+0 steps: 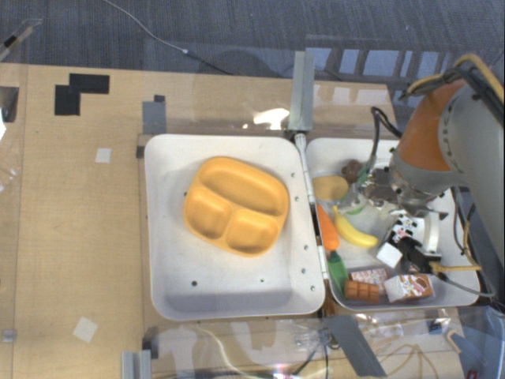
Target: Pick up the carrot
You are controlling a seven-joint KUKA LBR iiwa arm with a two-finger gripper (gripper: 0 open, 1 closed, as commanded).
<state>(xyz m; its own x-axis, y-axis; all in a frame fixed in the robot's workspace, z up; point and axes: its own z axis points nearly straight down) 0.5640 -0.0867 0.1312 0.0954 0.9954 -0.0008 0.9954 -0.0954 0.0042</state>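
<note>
Carrot (327,230) left of claw (369,200)

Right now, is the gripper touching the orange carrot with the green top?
Apart. The camera view shows the gripper above the banana, with white bin floor between it and the orange carrot along the bin's left wall.

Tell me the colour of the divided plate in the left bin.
Yellow-orange plate, clearest in the camera view.

Pale wooden tabletop (71,235) under a clear, reflective sheet, bearing black square markers (79,91) at upper left. Beyond its far edge lies grey-blue carpeted floor (237,10), crossed by a thin cable (130,14). Loose wires (260,358) trail along the near edge.
</note>
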